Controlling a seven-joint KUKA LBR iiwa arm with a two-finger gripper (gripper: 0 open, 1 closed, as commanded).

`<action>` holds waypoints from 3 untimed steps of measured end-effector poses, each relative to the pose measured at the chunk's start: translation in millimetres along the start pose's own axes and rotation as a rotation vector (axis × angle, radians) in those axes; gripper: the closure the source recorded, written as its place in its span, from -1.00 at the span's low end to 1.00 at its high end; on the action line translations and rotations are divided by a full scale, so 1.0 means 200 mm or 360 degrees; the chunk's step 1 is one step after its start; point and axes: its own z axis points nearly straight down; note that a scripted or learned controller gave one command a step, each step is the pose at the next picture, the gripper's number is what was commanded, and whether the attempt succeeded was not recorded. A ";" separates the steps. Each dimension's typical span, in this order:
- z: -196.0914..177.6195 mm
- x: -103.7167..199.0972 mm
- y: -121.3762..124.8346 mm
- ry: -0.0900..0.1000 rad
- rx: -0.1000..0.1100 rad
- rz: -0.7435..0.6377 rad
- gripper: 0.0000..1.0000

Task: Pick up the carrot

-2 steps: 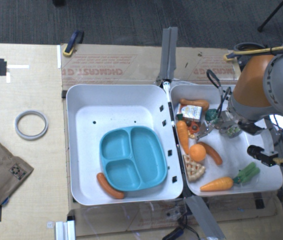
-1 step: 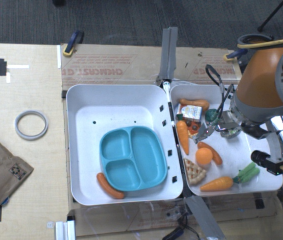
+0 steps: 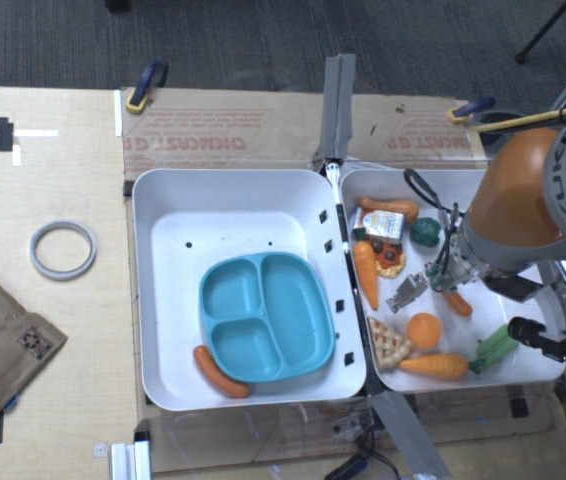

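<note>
So nearest the camera in the right bin [image 3: 553, 373] there's a carrot [image 3: 433, 366] lying flat, long axis running left-right, green top [image 3: 495, 348] at its right end and the tip pointing left toward the waffle [image 3: 388, 340]. An orange ball [image 3: 423, 329] sits just behind it. Further back the gripper [image 3: 410, 290] hovers with nothing in it; can't tell how wide it stands from here. Looks to me like the approach step, grab not done yet. I'd guess the next move is coming nearer, turning to straddle the carrot across its width, then dropping. Another orange carrot-ish piece [image 3: 365, 273] lies along the left wall, running near-far.
</note>
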 end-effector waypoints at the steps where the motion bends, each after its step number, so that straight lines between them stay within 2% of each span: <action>1: 0.09 0.03 -0.25 0.0000 -0.0005 -0.0429 -1.00; 2: 0.09 -0.15 0.13 -0.0004 -0.0006 -0.0536 -1.00; 3: 0.06 -0.15 0.13 -0.0002 -0.0005 -0.0530 1.00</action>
